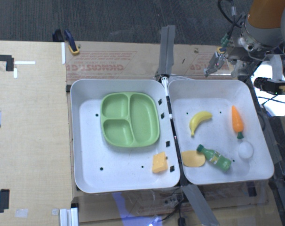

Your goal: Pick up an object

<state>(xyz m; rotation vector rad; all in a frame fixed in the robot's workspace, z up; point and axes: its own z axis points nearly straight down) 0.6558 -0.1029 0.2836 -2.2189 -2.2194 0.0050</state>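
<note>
The hand hangs open above one banana, one carrot, one bottle.

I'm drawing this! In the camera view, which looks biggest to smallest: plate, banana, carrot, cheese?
1. Plate, by far the biggest.
2. Banana and carrot: they look about the same, too close to rank.
3. Cheese, the smallest.
</note>
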